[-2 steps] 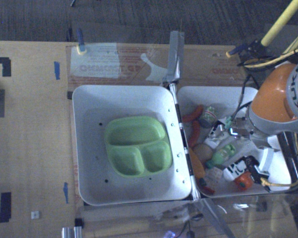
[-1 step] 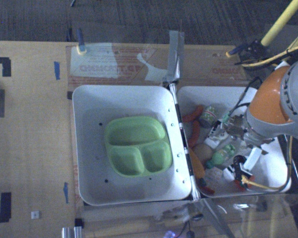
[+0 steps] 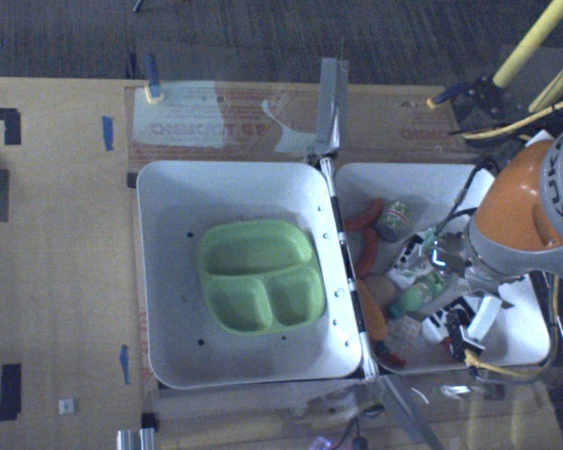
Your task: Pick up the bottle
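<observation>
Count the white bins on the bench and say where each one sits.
2. The left bin holds a green divided tray. The right bin, touching it along the middle edge, holds a clutter of small items under the arm.

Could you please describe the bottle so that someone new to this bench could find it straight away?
Look at the right bin, the one crowded with small items next to the bin holding the green tray. Near its middle, just left of the gripper, lies the bottle. It is pale green, while the long items along the bin's left wall are red and orange.
</observation>
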Controlling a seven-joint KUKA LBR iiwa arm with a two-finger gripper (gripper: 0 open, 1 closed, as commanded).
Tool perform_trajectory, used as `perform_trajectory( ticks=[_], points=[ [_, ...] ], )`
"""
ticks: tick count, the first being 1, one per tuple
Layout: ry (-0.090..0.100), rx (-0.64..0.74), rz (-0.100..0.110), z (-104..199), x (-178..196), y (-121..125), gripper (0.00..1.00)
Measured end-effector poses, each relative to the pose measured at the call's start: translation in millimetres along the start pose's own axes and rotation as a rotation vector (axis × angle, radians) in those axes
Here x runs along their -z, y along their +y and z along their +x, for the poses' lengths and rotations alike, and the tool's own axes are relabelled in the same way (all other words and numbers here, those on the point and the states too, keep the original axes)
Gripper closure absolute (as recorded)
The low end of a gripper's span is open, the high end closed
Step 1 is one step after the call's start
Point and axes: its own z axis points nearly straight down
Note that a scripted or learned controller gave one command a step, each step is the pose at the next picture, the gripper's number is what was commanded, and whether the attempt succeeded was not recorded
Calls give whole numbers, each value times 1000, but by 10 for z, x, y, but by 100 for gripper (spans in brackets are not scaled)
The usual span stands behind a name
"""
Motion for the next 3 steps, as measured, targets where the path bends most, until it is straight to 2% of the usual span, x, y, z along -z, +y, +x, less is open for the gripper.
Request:
perform_trajectory(
  ticks=[1, 2, 3],
  points=[
    [10, 529, 62, 382, 778, 83, 0],
    [9, 529, 59, 382, 877, 100, 100],
    [9, 528, 59, 381, 876, 100, 0]
  ],
)
